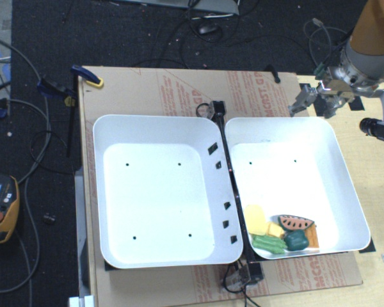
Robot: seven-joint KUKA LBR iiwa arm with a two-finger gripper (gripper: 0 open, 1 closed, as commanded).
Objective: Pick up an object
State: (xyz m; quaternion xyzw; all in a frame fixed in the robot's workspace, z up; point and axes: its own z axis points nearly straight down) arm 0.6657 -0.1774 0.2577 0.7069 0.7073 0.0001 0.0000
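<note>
Objects: yellow block (256,220), watermelon slice (296,222), green pod (269,244), teal piece (297,240), clustered touching in right bin (345,171) near corner | left bin (109,171): beside it, touching along the middle | pincer (312,101): above table (179,88) beyond right bin's far rim, fingers spread, grasping nothing

- I see red letters printed on the brown cardboard sheet (179,91) under my two white bins.
- The letters are upside down and too blurry for me to read.
- More red letters sit on the cardboard's front edge, and I cannot read them either.
</note>
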